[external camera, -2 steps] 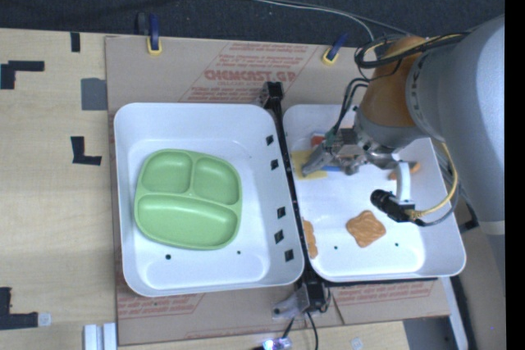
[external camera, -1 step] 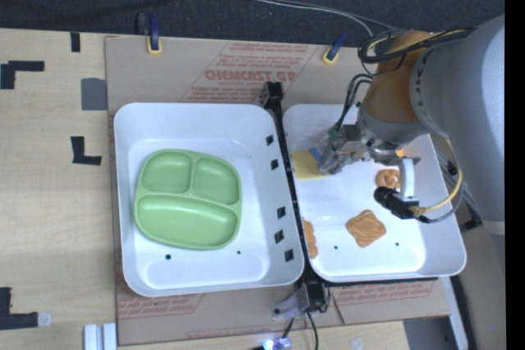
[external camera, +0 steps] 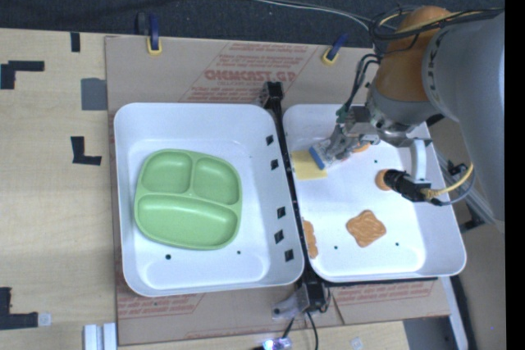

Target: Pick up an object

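Near the left wall of the right-hand bin (external camera: 443, 258) we see a pale yellow sponge (external camera: 309, 168), a flat rectangular block with a blue strip along its upper edge. It lies on the bin floor, tilted slightly against the bin's sides.

Our gripper (external camera: 330, 150) reaches in from the right on the grey arm (external camera: 467, 86), whose orange band sits just above the wrist. Its tip is down low, right at the blue upper right edge of the sponge, and seems to touch it there. We cannot tell how the gripper is set, or whether it has any hold on the sponge; the sponge appears to rest on the bin floor.

Elsewhere in the same bin we see a tan waffle-shaped piece (external camera: 366, 227) toward the front, a small orange round piece (external camera: 384, 179) beside a black part of the arm, and an orange piece (external camera: 309, 238) against the left wall. Beside it, the left bin (external camera: 189, 115) holds a green divided plate (external camera: 189, 199).
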You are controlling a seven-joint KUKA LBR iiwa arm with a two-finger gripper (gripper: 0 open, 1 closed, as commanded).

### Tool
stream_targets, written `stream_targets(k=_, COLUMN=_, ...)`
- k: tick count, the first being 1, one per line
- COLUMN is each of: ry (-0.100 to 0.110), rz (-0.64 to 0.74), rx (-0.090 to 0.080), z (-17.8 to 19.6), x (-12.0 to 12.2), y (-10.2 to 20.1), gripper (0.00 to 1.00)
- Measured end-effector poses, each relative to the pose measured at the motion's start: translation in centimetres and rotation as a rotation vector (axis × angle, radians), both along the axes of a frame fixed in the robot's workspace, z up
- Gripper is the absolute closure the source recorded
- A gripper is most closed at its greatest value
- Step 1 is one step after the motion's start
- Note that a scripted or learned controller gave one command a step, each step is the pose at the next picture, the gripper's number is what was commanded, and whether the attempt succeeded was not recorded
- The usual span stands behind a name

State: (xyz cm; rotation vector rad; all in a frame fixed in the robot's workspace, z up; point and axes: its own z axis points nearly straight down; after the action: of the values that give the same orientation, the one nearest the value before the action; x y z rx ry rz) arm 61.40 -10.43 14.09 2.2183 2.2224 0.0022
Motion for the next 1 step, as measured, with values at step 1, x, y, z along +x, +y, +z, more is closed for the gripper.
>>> stream_targets(k=1, ry=-0.001, rz=-0.001, rx=-0.001, z=5.08, x=-0.37, y=-0.87, gripper=1.0)
